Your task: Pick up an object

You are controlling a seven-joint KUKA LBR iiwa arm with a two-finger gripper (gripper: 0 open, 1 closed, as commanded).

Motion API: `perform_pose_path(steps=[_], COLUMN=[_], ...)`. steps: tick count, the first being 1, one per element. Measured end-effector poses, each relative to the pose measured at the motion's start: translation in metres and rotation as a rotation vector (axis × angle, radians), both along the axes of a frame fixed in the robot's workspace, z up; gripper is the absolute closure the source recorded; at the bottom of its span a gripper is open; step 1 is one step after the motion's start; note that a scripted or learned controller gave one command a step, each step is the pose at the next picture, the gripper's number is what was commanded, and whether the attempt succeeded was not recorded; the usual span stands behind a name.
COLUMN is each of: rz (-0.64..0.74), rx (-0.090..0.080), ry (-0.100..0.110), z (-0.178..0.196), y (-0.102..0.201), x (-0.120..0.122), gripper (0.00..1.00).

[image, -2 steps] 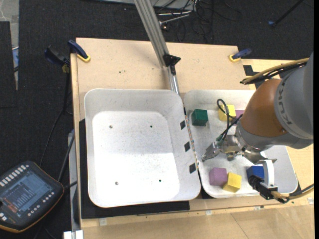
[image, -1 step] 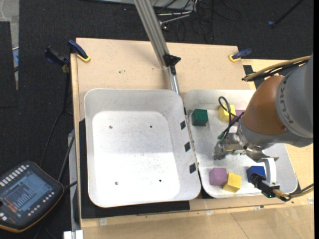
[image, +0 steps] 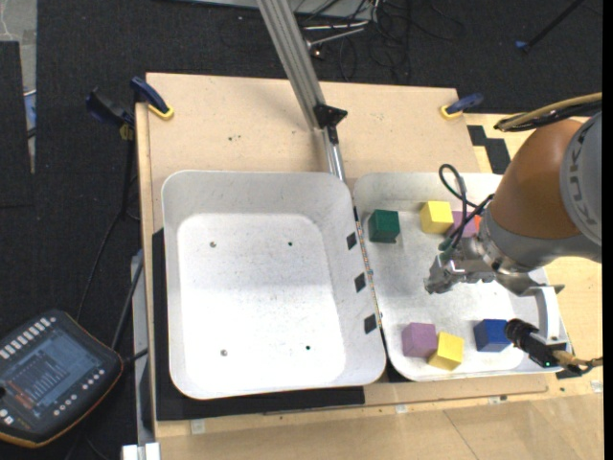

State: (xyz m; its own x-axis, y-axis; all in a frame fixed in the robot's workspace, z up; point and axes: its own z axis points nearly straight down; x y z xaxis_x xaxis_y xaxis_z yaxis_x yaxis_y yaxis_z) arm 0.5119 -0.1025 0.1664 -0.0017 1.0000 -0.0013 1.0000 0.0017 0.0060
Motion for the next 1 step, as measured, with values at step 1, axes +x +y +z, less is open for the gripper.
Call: perform_pose_path(steps=[1], rz=[0.002], rx=[-0.001], ry=[-0.002], z=[0.0633], y=[-0.0008], x=[0.0056], gripper=[1.00])
